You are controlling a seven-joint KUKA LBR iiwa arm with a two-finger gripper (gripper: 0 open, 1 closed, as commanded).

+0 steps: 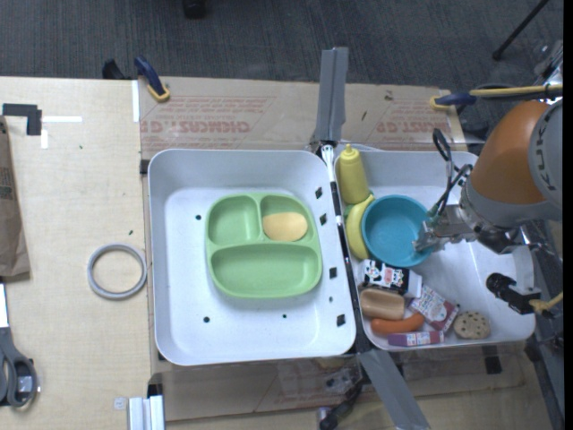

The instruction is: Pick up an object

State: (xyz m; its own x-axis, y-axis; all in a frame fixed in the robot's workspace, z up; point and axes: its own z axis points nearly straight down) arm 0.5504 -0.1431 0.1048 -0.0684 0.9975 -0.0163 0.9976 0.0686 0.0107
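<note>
My gripper (427, 239) hangs low over the right bin (501, 267), at the right rim of a blue bowl (392, 229); whether it touches the rim is unclear. A yellow bottle (352, 174) lies just above and left of the bowl, and a yellow curved piece (356, 227) rests against the bowl's left side. Below the bowl are a black-and-white carton (387, 278), a bun (383, 305), an orange sausage (397, 324), some packets (435, 310) and a cookie (471, 325).
The left bin (170, 267) holds a green divided tray (264, 271) with a yellow food piece (286, 227) in its upper right compartment. A grey ring (116, 270) lies on the bench to the left. The grey divider (332, 97) stands between the bins.
</note>
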